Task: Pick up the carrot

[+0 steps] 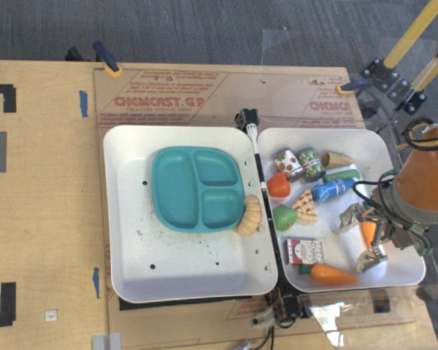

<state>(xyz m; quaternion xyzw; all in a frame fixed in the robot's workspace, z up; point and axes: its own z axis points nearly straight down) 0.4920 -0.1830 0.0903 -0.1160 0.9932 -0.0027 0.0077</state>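
Observation:
The carrot (333, 274), orange with a green stub at its left end, lies on its side at the front of the right bin (405, 268), just below a small red-and-white box (304, 252). My gripper (362, 237) hangs over the right part of that bin, up and to the right of the carrot and apart from it. Its silver fingers (350, 217) stand spread and open. A small orange piece (368, 232) shows in the gap between them; I cannot tell whether they touch it.
The right bin also holds two small cans (298, 162), a cone (337, 160), a blue bottle (332, 189), a red tomato (279, 187), a green fruit (285, 217) and a pizza slice (304, 205). The left bin (124, 268) holds a teal divided plate (197, 188) and a croissant (250, 216).

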